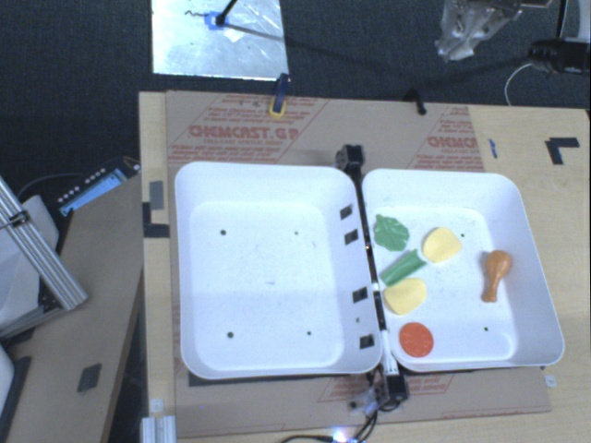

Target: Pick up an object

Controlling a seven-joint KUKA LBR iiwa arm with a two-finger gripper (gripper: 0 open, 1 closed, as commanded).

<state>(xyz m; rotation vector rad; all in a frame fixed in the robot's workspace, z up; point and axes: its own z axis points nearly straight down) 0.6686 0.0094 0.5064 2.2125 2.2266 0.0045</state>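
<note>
Spanning most of the view, the counter point(157, 340) carries a brown printed board point(305, 123) and, on it, two shallow white bins side by side — smooth, glossy plastic with rounded corners. The left bin point(259, 266) has only a few dark specks on its floor; the right bin point(517, 340) holds all the small things, gathered toward its left and middle. At the top right, well apart from both bins, hangs the gripper point(466, 26), pale and blurred, and I cannot tell how its jaws stand. Among the items, a brown drumstick point(495, 273) lies near the right wall; it looks like light, stiff toy plastic and its narrow shaft seems the best place to pinch. A green leafy piece point(391, 233) and a green pod point(402, 267) sit by the divider — probably light too. Two yellow lumps, one upper point(441, 244) and one lower point(405, 295), look rounded and possibly slippery. Smallest, a flat red disc point(416, 340) would likely be hard to grip from above.
</note>
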